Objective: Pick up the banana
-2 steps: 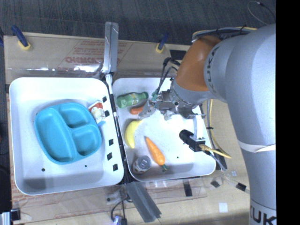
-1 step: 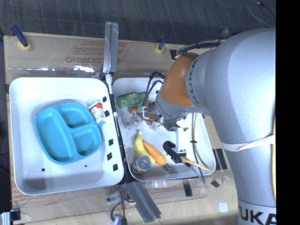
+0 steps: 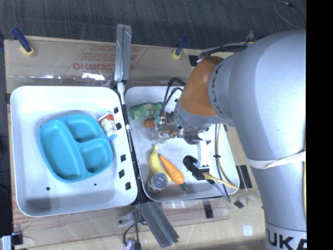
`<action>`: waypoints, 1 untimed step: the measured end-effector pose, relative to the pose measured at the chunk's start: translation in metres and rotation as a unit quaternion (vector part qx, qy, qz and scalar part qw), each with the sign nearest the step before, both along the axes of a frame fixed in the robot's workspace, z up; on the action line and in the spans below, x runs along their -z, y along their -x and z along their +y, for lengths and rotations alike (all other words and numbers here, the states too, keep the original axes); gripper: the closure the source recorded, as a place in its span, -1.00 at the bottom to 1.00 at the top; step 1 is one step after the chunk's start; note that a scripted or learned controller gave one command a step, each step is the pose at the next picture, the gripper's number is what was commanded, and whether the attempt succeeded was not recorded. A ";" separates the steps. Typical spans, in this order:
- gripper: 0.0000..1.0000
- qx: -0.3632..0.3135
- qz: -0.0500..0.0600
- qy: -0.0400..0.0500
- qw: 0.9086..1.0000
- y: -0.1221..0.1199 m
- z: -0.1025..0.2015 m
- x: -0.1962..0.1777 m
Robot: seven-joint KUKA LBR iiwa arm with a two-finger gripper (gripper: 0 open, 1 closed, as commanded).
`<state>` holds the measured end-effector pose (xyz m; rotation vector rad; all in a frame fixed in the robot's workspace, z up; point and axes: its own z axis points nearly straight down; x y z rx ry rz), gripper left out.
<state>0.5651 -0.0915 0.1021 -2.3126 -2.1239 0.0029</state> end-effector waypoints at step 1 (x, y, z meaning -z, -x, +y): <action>-1.00 0.000 0.000 0.000 1.000 0.000 0.000 0.000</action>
